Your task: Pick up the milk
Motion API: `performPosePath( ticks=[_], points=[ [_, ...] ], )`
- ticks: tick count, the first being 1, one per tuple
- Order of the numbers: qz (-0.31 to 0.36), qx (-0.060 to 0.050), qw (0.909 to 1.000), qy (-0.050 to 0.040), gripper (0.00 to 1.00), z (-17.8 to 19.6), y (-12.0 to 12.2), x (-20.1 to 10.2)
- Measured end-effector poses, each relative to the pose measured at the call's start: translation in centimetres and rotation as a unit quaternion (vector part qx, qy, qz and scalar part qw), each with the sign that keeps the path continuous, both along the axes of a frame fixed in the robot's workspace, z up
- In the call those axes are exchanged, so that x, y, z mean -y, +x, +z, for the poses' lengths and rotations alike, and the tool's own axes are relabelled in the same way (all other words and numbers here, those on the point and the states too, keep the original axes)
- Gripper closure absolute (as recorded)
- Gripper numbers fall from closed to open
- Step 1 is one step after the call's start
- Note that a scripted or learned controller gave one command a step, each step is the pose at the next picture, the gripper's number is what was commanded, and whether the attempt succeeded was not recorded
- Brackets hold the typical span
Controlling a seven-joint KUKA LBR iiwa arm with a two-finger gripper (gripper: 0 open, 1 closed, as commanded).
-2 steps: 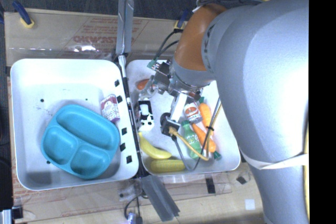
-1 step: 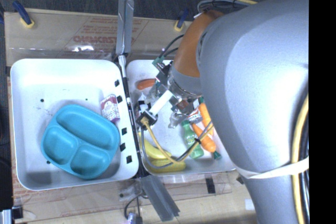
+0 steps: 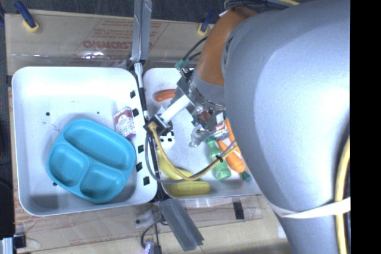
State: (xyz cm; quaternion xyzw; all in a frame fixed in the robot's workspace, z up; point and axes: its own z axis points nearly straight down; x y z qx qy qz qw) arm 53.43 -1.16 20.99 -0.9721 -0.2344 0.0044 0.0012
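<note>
The milk (image 3: pixel 124 122), a small carton by the look of it though blurred, is being seen lying in the left bin (image 3: pixel 36 92), against its right wall and just beside the blue tray (image 3: pixel 90 159). The gripper (image 3: pixel 199 134) is being held over the right bin (image 3: pixel 156 79), so the milk lies to the gripper's left in the view, across the divider between the bins. Whether the gripper is open or closed cannot be told, and nothing is being seen in its grasp.

milk carton (image 3: pixel 124 122) lies in the left bin (image 3: pixel 36 86) beside a blue tray (image 3: pixel 90 159).
</note>
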Motion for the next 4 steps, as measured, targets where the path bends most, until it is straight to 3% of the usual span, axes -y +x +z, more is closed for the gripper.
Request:
performPosePath(
  ticks=[1,2,3,4],
  points=[
    [-0.119,0.000,0.9929,-0.0009,0.00,-2.3,5.8,0.4],
    [-0.133,-0.002,0.9911,0.0004,0.00,-6.3,-0.1,8.3],
    [-0.125,0.000,0.9922,-0.0001,0.00,-2.2,5.2,2.8],
    [-0.120,-0.006,0.9928,-0.0002,1.00,-1.7,5.2,2.7]
  ],
)
